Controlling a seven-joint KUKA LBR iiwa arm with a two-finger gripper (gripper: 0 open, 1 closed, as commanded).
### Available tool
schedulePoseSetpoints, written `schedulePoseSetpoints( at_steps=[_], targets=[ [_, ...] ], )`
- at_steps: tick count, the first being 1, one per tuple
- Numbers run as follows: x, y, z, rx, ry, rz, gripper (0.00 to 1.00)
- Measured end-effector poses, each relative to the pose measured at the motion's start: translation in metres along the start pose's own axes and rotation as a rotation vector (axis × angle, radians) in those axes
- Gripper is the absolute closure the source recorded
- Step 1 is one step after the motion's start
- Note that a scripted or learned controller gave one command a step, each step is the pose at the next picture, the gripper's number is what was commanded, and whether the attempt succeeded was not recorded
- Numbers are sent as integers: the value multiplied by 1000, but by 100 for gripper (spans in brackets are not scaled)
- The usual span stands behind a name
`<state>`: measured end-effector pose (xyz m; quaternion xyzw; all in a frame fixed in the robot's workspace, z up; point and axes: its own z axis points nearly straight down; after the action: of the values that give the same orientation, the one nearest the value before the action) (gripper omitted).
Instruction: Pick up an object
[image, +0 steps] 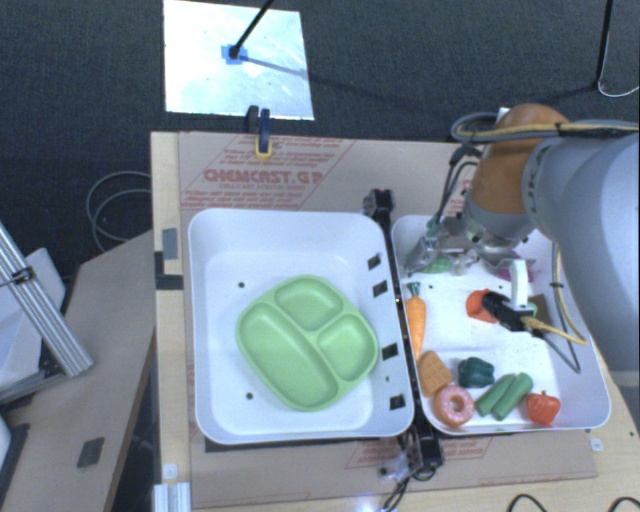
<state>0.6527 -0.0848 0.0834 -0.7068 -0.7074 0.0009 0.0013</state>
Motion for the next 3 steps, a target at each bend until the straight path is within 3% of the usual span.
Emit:
schedulePoseSetpoints(
  at_steps=[1, 2, 3],
  targets=[
    [-2, -1, -12, 7, -1, 1, 100],
    [-4, -2, -56, -8, -1, 1, 100],
    [-1, 3, -100, -9, -1, -3, 100]
  ],
)
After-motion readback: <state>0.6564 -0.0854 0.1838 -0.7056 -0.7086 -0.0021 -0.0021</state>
